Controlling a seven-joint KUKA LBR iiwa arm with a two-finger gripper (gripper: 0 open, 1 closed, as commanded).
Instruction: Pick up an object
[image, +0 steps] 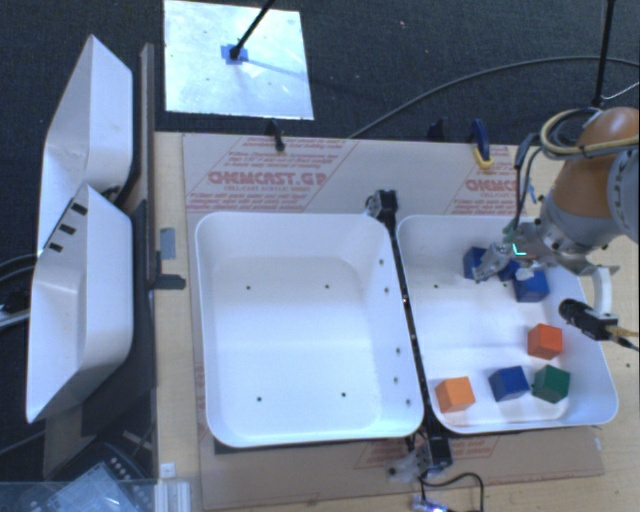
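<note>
Gripper (495, 262) sits low in the upper part of the right bin (440, 300), arm (590, 190) coming in from the right edge; finger state can't be told from this angle, the tips blur into something blue at the same spot, so no claim of a hold; a blue block (531, 285) lies just beside the tips, toward the near side, and looks like the likeliest target; whether the blue patch at the tips is a separate piece or part of the tool is unclear; other candidates lie nearer the front wall of the same bin: orange block (545, 340) mid-right, then a row of orange cube (455, 393), blue cube (509, 382) and green cube (551, 383); left bin (220, 330) sits alongside, touching at the shared divider; judgement: this is the approach or grasp stage, nothing is clearly lifted yet; to do it well, centre the tips over one block only, square to its flat faces, go down until they straddle it, close firmly, then lift straight up; risk is a glancing contact that nudges the block away or a close on the block's corner so it pops out; keep clear of the bin's back wall.
</note>
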